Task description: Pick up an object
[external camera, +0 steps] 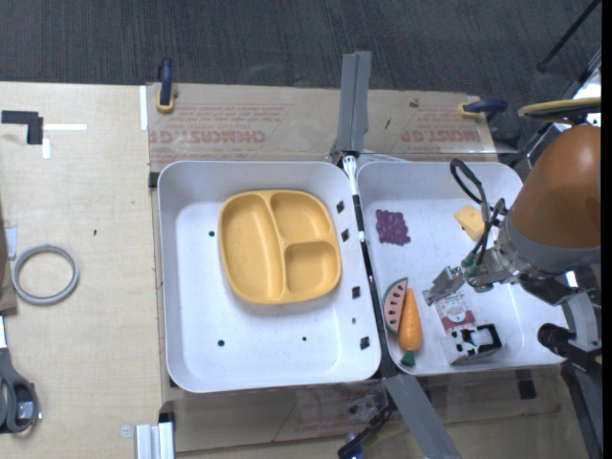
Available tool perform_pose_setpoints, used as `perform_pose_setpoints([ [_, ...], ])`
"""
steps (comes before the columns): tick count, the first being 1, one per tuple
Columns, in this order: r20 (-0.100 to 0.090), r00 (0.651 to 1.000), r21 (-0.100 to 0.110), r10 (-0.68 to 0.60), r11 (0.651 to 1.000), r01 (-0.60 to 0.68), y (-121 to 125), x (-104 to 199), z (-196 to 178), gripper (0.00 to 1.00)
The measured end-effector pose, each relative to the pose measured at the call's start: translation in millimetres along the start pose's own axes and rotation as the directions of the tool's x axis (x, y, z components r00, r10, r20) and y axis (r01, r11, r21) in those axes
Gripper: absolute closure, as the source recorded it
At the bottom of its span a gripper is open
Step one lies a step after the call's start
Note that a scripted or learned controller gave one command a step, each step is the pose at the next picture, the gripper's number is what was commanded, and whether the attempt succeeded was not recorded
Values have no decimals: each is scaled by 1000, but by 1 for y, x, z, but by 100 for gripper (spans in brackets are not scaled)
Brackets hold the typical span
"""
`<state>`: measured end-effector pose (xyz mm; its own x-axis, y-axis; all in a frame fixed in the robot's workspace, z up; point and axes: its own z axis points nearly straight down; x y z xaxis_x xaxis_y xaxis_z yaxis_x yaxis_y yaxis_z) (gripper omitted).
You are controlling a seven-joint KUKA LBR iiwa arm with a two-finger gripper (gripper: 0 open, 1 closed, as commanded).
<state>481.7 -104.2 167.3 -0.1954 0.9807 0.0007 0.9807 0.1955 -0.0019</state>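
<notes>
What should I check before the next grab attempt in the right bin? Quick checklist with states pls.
1. Gripper over the right bin, not the left: ok.
2. Fingers empty before descent: cannot tell, too small and cluttered around the tool.
3. Target free of neighbours: not ok for the carrot, which touches the watermelon slice; ok for the purple grapes, which lie alone.
4. Yellow wedge reachable: cannot tell, a cable and the arm crowd it.
5. Black-and-white item beside the gripper, collision risk on descent: not ok.
6. Divided yellow plate in the left bin out of the path: ok.
</notes>
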Motion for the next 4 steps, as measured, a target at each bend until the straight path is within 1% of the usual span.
perform_pose_setpoints([
  [1, 0, 933, -6, 361, 933, -361, 40, -4, 66, 0],
  [2, -1, 862, -14, 508, 862, -508, 70, -59, 69, 0],
  [3, 2, 781, 2, 624, 781, -624, 0, 23, -23, 0],
  [4, 4, 657, 1, 754, 657, -754, 87, 12, -24, 0],
])
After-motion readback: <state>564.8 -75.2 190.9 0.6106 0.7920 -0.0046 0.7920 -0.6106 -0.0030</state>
